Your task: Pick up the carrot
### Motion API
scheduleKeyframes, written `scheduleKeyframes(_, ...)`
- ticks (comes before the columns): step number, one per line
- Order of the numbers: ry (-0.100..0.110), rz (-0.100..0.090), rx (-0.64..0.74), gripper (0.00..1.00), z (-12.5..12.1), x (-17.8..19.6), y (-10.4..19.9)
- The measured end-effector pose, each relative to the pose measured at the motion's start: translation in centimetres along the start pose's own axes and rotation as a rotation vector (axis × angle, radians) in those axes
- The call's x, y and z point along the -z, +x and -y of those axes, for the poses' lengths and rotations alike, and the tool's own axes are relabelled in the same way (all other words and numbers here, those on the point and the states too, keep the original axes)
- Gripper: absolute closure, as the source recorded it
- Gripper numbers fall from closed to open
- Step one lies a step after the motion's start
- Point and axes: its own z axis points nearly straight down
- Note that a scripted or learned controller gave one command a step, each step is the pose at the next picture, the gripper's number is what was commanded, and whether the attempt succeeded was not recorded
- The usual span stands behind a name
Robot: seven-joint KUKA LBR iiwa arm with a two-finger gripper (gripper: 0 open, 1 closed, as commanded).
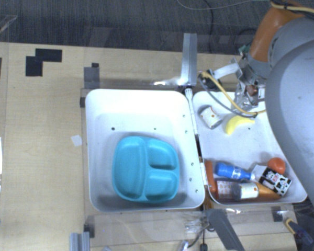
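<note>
A: What is lying nearest the camera?

B: Two shallow white bins are sitting side by side. The left bin (94, 140) is holding a blue divided plate (145, 167), lying flat near its front. The right bin (261, 140) is crowding most of its clutter along its front wall, likely where things slid or were dropped.

A: Where is the carrot?

B: The carrot (210, 178) appears to be the orange piece lying along the right bin's front left corner, against the divider, partly hidden under a blue-capped bottle (233, 172) and a dark bottle (235, 190). A small patterned box (275, 180) and an orange-red round object (276, 165) are sitting to its right.

A: And farther back?

B: A yellow banana-like piece (235, 123) and a small white cylinder (209, 116) are resting mid-bin. Beyond them the gripper (247, 95) is hanging over the bin's rear, well apart from the carrot. Whether its jaws are apart or together, I cannot tell; cables are blurring that area. Reaching the carrot looks awkward, since the bottles are pinning it.
</note>
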Motion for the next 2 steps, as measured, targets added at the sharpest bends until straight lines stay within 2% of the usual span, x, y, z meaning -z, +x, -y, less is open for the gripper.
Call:
scheduleKeyframes(1, 0.001, 0.002, 0.000, 1.00, 0.0, 0.7, 0.0)
scheduleKeyframes(2, 0.001, 0.003, 0.002, 1.00, -4.5, -9.2, -4.4)
